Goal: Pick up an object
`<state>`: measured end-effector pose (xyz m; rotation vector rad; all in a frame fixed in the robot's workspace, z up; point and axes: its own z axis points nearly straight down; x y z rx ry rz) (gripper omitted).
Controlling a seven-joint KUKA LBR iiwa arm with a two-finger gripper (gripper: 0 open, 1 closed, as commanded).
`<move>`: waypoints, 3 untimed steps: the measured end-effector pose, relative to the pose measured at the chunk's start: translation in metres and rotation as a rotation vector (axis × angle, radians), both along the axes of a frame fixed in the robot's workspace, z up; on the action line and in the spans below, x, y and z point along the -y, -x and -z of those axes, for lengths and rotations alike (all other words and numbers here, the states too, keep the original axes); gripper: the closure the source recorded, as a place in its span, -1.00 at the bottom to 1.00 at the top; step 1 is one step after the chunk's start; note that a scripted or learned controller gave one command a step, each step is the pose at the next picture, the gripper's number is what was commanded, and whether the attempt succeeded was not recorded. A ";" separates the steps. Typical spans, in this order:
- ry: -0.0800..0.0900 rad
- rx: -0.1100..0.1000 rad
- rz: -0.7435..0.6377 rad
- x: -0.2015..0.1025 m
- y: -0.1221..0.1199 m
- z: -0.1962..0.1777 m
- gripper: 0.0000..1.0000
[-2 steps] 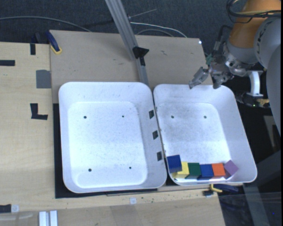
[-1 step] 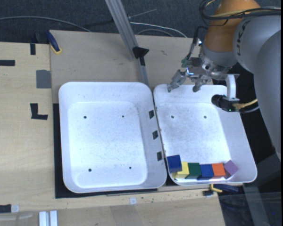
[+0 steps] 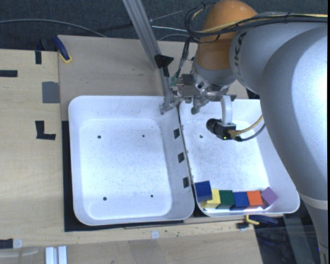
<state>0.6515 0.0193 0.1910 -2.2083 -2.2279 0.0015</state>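
The grey arm (image 3: 286,87) reached in from the right, its broad rounded casing covering the right side of the view, and the orange band (image 3: 223,34) bulged above the wrist at the far side of the right bin (image 3: 247,147). Below the wrist the gripper (image 3: 212,106) hung over the far left part of that bin, close to the divide between the two bins; whether it was apart or together could not be told, and nothing showed in its hold. A small black unit (image 3: 220,128) with a yellow cable sat just beside it, over the bin floor. No brand or writing could be read anywhere. Both bins were shallow, smooth white plastic with rounded corners and speckled floors; the left bin (image 3: 121,164) carried four small dark dots. The objects lay well apart from the gripper, in a row along the near wall of the right bin: a blue block (image 3: 203,190), a yellow block (image 3: 213,199), a green block (image 3: 226,197), a second blue block (image 3: 241,199), an orange block (image 3: 254,198) and a purple block (image 3: 269,195), all small, matte cubes touching or nearly touching. The bench (image 3: 99,70) was pale wood with black tape marks.
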 end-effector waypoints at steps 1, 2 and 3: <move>0.000 0.011 0.003 -0.061 0.046 -0.182 -1.00; 0.007 0.005 0.015 0.083 -0.027 -0.177 -1.00; 0.002 -0.008 0.004 0.030 0.021 -0.097 -1.00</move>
